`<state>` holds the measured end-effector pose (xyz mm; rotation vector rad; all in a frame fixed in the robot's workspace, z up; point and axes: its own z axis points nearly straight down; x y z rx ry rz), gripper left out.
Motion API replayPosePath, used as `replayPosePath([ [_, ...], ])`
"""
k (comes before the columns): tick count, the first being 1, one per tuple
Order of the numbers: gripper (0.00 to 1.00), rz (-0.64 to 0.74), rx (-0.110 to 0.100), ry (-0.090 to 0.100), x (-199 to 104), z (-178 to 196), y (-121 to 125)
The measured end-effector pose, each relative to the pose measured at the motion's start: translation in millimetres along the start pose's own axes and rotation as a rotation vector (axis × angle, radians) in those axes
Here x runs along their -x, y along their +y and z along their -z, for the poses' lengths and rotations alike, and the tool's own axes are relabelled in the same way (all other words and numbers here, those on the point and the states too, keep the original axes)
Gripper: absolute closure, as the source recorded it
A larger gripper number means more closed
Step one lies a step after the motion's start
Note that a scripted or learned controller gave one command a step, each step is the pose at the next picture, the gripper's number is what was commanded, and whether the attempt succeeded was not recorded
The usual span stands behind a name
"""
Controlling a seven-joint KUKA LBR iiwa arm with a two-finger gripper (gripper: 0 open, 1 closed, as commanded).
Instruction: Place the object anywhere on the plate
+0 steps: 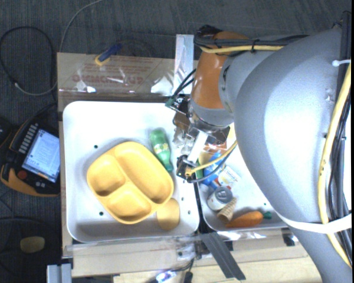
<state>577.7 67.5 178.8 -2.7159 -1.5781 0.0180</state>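
Observation:
A yellow divided plate (130, 181) lies tilted in the middle of the left bin (76, 152). A green bottle-shaped object (160, 146) rests against the plate's upper right rim. A tan cylinder (168, 214) stands at the plate's lower right edge. My gripper (186, 146) hangs over the wall between the two bins, just right of the green object. No object can be made out in its grasp, and the wrist hides what lies beneath it.
The right bin (236, 232) holds an orange carrot (245, 219), a brown cone (226, 212), a grey-white round piece (217, 199) and blue items (214, 178), mostly under the arm. A cardboard sheet with plastic bags (115, 72) lies behind the left bin.

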Motion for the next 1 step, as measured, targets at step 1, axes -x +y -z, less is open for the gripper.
replayPosePath([
  [1, 0.00, 0.000, 0.001, 0.000, 0.1, 0.2, 0.2],
])
